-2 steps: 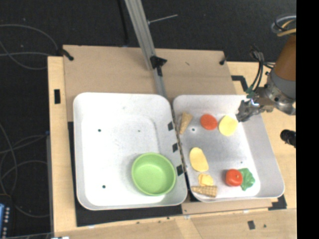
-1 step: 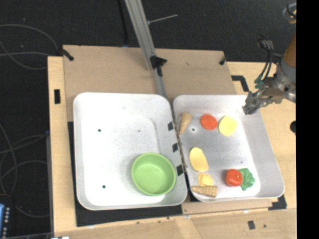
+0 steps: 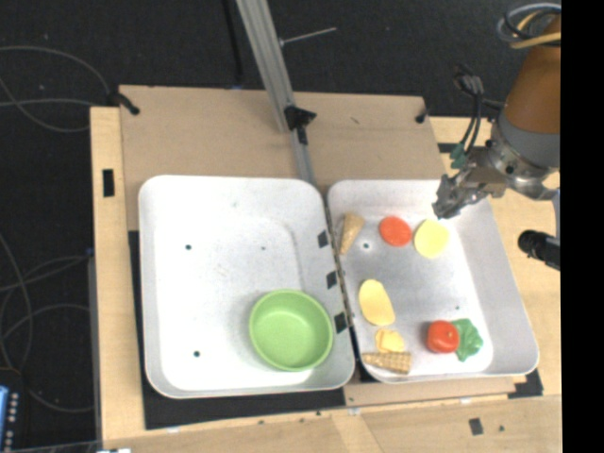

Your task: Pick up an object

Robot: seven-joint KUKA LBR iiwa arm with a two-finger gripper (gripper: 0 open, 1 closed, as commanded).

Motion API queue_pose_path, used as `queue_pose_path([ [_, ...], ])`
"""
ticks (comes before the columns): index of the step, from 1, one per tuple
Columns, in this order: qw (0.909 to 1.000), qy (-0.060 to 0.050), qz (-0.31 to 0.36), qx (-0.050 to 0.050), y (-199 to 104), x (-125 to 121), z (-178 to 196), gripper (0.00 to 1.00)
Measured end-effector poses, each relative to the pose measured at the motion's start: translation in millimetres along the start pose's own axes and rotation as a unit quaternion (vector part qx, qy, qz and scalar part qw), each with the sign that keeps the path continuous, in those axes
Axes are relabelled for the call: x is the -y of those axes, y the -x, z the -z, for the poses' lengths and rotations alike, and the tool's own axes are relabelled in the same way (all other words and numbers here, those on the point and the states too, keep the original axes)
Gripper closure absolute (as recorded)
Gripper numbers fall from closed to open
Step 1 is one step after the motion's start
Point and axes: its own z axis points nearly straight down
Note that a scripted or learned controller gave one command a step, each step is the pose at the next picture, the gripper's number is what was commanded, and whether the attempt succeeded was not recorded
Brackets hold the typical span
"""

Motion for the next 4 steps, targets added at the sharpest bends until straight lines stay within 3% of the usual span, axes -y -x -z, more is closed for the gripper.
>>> queue_pose_path([
  [1, 1.0000, -0.001, 0.000, 0.000, -51, -15, -15, 1.00],
  [3, 1.0000, 0.000, 0.001, -0.001, -145, -20, -13, 1.00],
  [4, 1.0000, 0.000, 0.001, -0.001, -206, -30, -16, 1.00],
])
